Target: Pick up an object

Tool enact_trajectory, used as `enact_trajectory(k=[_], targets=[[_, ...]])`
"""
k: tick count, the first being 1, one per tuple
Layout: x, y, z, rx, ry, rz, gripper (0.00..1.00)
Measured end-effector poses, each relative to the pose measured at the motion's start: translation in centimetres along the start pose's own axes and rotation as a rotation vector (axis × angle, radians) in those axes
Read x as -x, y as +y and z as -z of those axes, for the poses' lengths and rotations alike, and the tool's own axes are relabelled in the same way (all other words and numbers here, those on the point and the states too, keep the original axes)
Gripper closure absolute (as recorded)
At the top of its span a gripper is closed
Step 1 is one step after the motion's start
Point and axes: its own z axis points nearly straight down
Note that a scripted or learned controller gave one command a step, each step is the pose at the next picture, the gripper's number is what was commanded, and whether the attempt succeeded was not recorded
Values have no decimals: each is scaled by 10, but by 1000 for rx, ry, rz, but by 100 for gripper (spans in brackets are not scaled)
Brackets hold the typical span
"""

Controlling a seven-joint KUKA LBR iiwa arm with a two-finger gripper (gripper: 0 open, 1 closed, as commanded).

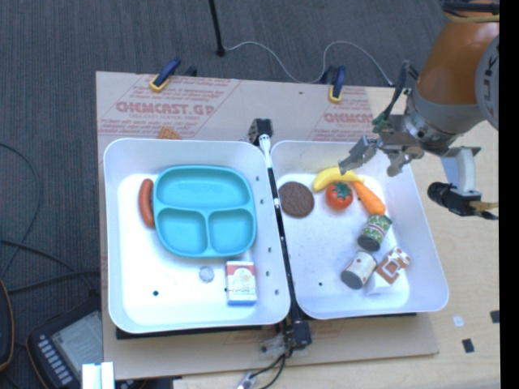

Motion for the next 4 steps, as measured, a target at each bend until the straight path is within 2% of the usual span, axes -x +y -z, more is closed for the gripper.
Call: enact_trajectory(k=[1, 2, 3, 4], targets=[[7, -66, -134, -4, 1, -1, 0], [-23, -103, -166, 11, -4, -3, 0], [-23, -102, -156, 12, -4, -4, 100], [-23, -102, -156, 11, -4, -4, 0]])
